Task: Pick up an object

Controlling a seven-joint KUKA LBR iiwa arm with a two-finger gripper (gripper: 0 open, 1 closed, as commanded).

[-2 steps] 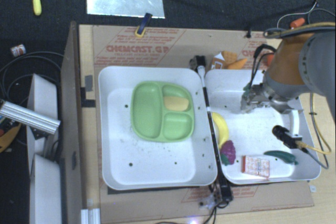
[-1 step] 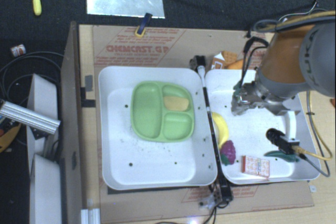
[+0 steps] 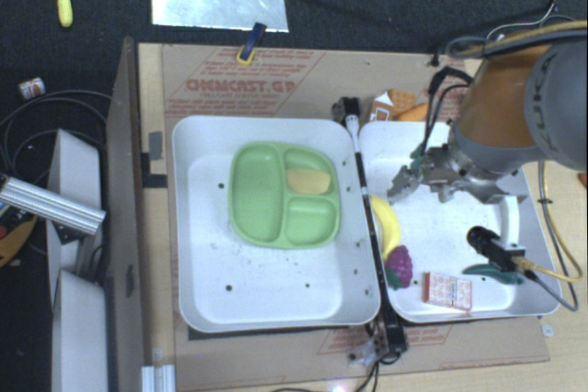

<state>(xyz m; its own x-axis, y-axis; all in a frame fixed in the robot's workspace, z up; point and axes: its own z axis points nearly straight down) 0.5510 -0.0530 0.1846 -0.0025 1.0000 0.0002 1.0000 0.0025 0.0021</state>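
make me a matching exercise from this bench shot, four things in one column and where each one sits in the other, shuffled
Things:
1. green divided plate
2. banana
3. purple grapes
4. red and white packet

Places:
A. right bin, near its front edge, right of the purple thing
B. middle of the left bin
C. right bin, against the wall shared with the left bin, behind the purple thing
D. right bin, just in front of the yellow fruit

Pairs: 1-B, 2-C, 3-D, 4-A
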